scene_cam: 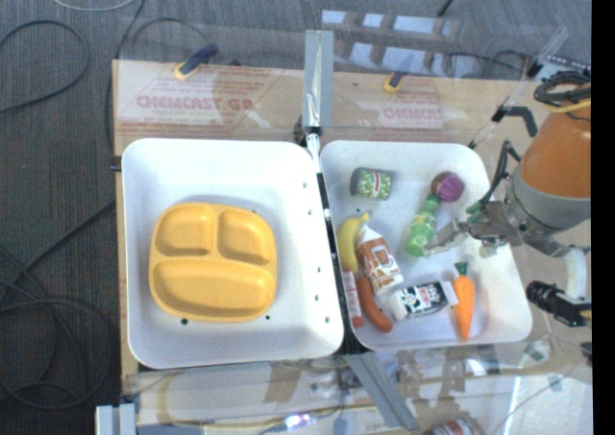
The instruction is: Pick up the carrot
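1. The left bin (135,174) holds a yellow divided plate (213,260) at centre left of the frame.
2. In the right bin (336,159), a banana (350,239), a small carton (379,265) and a red sausage (370,306) lie along its left side; a green can (372,182) sits above them.
3. A green bottle (421,228), a purple item (447,186) and a milk carton (420,300) occupy the middle.
4. The carrot (464,301) lies at lower right, its long axis near vertical in the frame, green top up, tip down, just beside the milk carton.
5. The gripper (459,234) hovers above the carrot's top, fingers apparently slightly parted and holding nothing.
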Tool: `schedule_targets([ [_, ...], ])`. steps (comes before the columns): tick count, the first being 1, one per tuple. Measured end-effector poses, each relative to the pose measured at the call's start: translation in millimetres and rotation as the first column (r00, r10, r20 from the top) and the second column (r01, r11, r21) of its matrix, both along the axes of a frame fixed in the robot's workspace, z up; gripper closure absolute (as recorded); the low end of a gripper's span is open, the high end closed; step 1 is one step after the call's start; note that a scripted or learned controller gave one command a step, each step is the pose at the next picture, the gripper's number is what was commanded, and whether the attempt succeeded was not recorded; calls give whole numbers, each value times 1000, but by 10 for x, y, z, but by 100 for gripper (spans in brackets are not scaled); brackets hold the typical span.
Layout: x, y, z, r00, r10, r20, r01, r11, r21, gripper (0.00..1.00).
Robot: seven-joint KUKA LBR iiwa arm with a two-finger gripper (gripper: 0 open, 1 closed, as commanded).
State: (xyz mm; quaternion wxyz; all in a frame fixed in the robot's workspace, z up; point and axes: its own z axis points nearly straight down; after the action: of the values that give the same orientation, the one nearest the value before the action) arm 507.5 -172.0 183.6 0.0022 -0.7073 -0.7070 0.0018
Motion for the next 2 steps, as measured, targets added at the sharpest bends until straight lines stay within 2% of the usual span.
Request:
schedule_targets([
  [1, -185, -287, -956, 998, 60, 11, -60, 998, 2, 0],
  [2, -155, -279, -855, 998, 61, 17, -61, 998, 1, 100],
])
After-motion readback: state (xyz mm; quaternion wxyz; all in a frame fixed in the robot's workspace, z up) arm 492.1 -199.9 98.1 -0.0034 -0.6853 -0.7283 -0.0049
